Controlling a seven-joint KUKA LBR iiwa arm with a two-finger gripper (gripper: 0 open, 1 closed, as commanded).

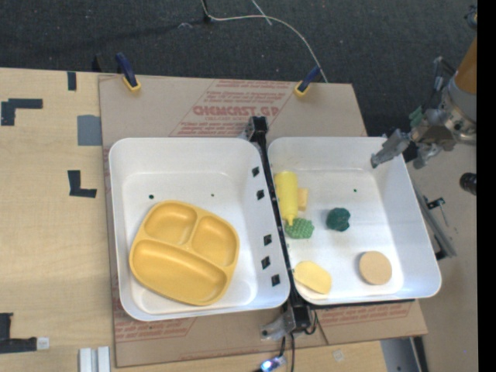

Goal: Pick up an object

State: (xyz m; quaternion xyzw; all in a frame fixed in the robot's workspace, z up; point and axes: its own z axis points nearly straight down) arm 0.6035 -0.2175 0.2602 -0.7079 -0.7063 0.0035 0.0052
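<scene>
**Objects all in right bin, nothing gripped**

Right bin [403,208] contents: yellow bottle-shaped piece [286,194] against the divider, green leafy bit [299,228] touching its lower end, dark green lump [338,219] near centre, pale yellow slice [312,277] and tan disc [375,268] along the front wall. Left bin [124,169] has a yellow divided plate [184,251]. Gripper [387,152] sits over the right bin's far right corner; finger state: cannot tell.
</scene>
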